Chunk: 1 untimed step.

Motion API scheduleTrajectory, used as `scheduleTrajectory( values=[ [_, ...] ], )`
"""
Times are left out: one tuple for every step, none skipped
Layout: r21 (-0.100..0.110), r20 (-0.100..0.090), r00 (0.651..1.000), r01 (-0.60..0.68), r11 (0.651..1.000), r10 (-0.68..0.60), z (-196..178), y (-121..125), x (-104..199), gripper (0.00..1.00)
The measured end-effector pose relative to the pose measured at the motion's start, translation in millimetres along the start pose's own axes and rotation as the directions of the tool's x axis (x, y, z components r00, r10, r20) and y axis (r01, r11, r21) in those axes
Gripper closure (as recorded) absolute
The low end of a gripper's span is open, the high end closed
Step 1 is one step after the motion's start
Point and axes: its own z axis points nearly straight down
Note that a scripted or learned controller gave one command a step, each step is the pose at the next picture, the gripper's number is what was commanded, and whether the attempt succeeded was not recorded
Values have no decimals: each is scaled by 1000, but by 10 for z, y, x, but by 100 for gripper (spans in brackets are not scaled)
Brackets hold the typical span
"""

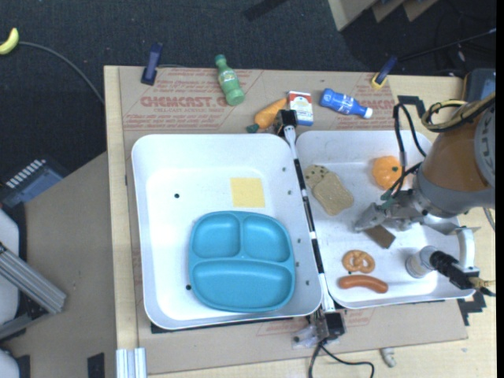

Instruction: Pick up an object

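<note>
The claw (pixel 376 220) sits low in the right bin (pixel 346 142), reaching in from the arm (pixel 457 168) on the right, and whether it is wide, narrow or holding anything I cannot tell. A small dark brown piece (pixel 381 237) lies just below the claw's tip, touching or nearly so. Just up and left of the claw lies a tan bread slice (pixel 329 191); above it, near the arm, sits an orange fruit (pixel 386 171). Below the claw lie a pretzel (pixel 358 261) and, beneath that, a sausage (pixel 362 283). Well to the claw's left, in the left bin (pixel 157 211), rest a blue divided plate (pixel 241 260) and a yellow square (pixel 247 191). Farther up, on the counter (pixel 189 101) beyond the bins, lie a green bottle (pixel 230 80), a blue bottle (pixel 344 103) and a small carton (pixel 300 107).
</note>
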Motion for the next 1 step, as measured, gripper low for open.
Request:
scheduleTrajectory(
  values=[
    [-2, 1, 1000, 0, 1000, 0, -100, 7, 3, 100]
  ],
)
